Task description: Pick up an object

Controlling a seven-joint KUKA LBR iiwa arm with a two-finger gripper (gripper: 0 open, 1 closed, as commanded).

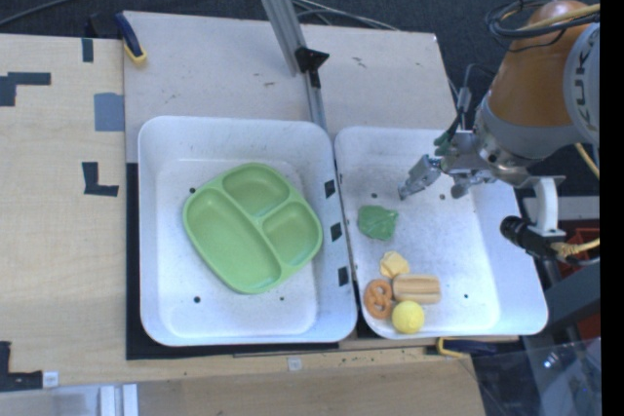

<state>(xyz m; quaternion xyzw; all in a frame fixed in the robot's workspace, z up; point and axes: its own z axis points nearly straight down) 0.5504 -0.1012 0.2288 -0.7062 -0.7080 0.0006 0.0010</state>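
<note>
The gripper [421, 178] hangs over the right bin [507, 302], near its far edge, and its fingers sit too small and dark against the bin floor for me to say whether they are spread or closed. Nothing is seen between them.

Nearest candidate: the green lump [376, 222], just below the gripper, close to the bin's left wall. It looks soft and crumpled, probably light and forgiving; a pinch across its middle should sink in rather than slip.

Down at the near-left corner huddle the yellow ball [408, 317], the bun-like roll [417, 287], the pretzel piece [377, 297] and a small yellow chunk [394, 264], touching or nearly so. The ball looks smooth and would likely roll off a poor grip.

The left bin [156, 209] carries a green divided plate [253, 227], wide and stiff; take its rim.
</note>
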